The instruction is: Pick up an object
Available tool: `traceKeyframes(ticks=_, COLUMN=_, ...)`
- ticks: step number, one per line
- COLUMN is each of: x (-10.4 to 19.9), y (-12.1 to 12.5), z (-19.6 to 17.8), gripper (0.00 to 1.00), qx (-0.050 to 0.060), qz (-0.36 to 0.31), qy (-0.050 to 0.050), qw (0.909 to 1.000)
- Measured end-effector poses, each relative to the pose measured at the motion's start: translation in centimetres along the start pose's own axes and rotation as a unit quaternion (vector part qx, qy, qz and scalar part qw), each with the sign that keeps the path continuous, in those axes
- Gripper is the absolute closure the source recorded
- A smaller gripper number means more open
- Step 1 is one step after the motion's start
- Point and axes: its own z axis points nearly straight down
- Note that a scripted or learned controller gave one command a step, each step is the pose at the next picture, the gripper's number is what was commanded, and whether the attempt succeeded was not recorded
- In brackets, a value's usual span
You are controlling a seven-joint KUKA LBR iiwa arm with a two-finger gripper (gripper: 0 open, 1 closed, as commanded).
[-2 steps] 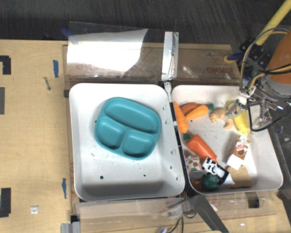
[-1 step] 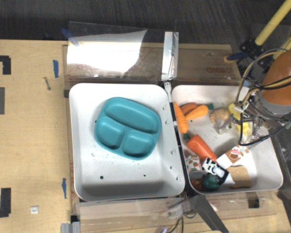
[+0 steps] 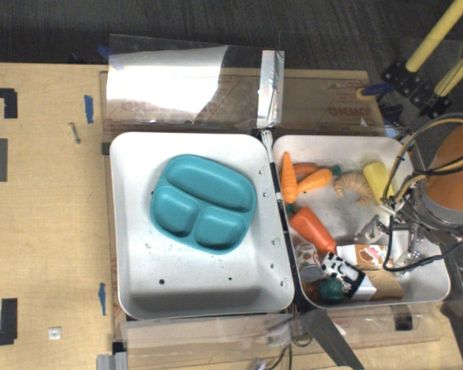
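While the grey arm with its orange band (image 3: 452,177) reaches in over the right bin (image 3: 347,146), the gripper (image 3: 391,241) hangs low above that bin's right half among cables, and whether it is open or closed on anything cannot be determined. Candidate objects lie in the right bin: two carrots (image 3: 299,180) near the dividing wall, a larger orange piece (image 3: 312,228) below them, a yellow item (image 3: 375,179), a tan item (image 3: 352,185) and a black-and-white toy (image 3: 336,266) near the front edge. A teal divided plate (image 3: 204,201) rests in the left bin (image 3: 139,268).
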Motion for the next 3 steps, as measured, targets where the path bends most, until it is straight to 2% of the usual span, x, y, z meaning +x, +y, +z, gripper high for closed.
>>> traceKeyframes(ticks=1, x=2.4, y=1.0, z=-0.4, gripper=0.00, qx=-0.002, qz=-0.066, qy=0.001, qw=0.9978)
traceKeyframes(ticks=2, x=3.1, y=0.8, z=-1.6, gripper=0.00, qx=0.000, qz=-0.320, qy=-0.005, qw=0.9475)
traceKeyframes(ticks=3, x=2.6, y=1.0, z=-0.5, gripper=0.00, qx=0.004, qz=-0.366, qy=-0.007, qw=0.9307)
